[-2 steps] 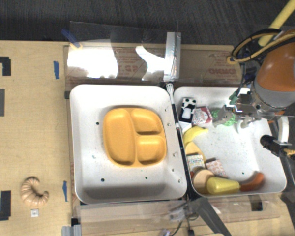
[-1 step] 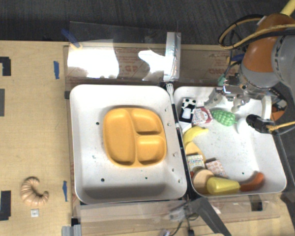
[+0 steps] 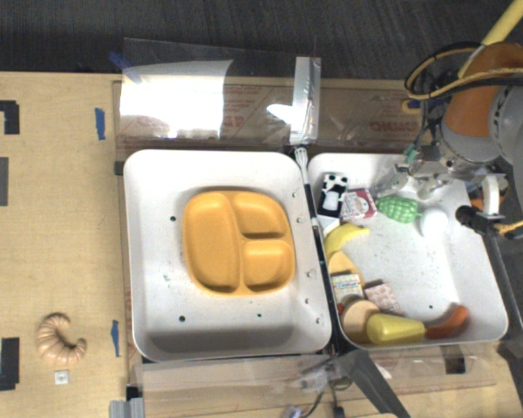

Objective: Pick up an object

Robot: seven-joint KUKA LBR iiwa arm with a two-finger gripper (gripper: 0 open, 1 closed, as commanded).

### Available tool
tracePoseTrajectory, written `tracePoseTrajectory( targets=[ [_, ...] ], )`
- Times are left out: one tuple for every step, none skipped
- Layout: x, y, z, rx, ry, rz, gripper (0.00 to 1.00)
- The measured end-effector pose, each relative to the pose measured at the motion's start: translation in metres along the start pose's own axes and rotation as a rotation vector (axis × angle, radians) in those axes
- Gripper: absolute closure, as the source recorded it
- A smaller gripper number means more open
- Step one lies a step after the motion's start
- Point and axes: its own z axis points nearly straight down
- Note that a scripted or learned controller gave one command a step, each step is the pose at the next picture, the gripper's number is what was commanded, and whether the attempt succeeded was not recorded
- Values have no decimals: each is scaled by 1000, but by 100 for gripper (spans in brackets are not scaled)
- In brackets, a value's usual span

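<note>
The right bin (image 3: 471, 273) holds several small items. Along its far side lie a black and white toy (image 3: 333, 192), a red and white packet (image 3: 359, 205) and a green knobbly object (image 3: 398, 208). A banana (image 3: 344, 236) lies by the left wall. At the near side sit a small box (image 3: 344, 283), a yellow object (image 3: 394, 327), a tan round piece (image 3: 357, 316) and a red-orange sausage shape (image 3: 449, 320). My gripper (image 3: 416, 179) hangs over the bin's far right part, just above and right of the green object. Nothing is visibly held.
The left bin (image 3: 148, 259) carries a yellow divided plate (image 3: 238, 239). A croissant (image 3: 61, 338) lies on the bench at the far left. A clear plastic sheet (image 3: 209, 103) stands behind the bins. Cables (image 3: 436, 72) loop above the wrist.
</note>
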Motion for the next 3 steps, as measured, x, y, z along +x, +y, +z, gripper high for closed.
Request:
tracePoseTrajectory(
  targets=[
    [28,2,-104,-13,-10,-331,0],
    [4,-45,-1,-8,-5,125,0],
    [5,-43,-15,-14,-6,124,100]
  ],
)
